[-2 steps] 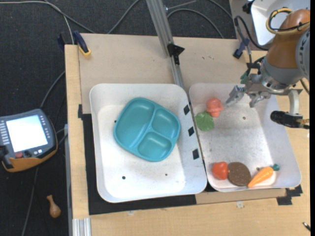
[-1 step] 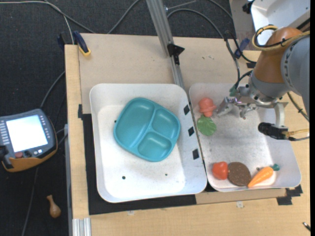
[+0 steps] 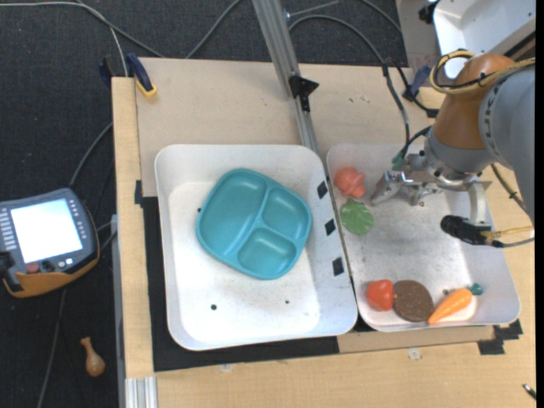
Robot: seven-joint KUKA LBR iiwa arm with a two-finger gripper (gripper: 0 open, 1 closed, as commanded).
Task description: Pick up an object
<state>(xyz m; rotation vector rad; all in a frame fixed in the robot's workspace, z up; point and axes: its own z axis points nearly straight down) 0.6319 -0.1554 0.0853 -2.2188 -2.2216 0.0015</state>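
Teal plate (image 3: pixel 253 223), white bins (image 3: pixel 183 313)

No legible text or labels (pendant screen (image 3: pixel 44 232) blank white)

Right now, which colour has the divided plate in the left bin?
Teal blue; the divided plate shows best in the camera view.

Probably a robotics lab: teach pendant (image 3: pixel 42 243), loose cables (image 3: pixel 76 11), clamped bench (image 3: pixel 212 100).
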